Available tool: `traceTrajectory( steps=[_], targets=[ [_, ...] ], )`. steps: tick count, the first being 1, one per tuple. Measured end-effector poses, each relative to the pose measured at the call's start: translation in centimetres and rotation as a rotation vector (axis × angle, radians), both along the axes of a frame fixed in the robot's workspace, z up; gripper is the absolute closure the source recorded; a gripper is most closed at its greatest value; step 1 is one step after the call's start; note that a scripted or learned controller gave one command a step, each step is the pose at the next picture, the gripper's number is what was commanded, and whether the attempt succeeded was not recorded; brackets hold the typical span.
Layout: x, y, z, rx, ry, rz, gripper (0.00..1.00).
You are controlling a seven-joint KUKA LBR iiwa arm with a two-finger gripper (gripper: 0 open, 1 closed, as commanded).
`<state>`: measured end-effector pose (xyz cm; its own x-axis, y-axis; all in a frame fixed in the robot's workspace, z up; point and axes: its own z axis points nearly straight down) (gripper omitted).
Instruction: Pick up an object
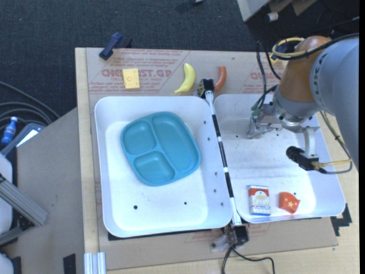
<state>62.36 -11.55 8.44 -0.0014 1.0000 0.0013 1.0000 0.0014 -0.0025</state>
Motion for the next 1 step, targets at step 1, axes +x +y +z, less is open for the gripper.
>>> traceTrajectory(
  steps=[1],
  targets=[
    [0.01, -0.03, 0.03, 0.0, 0.0, 0.0, 0.0]
  ],
)
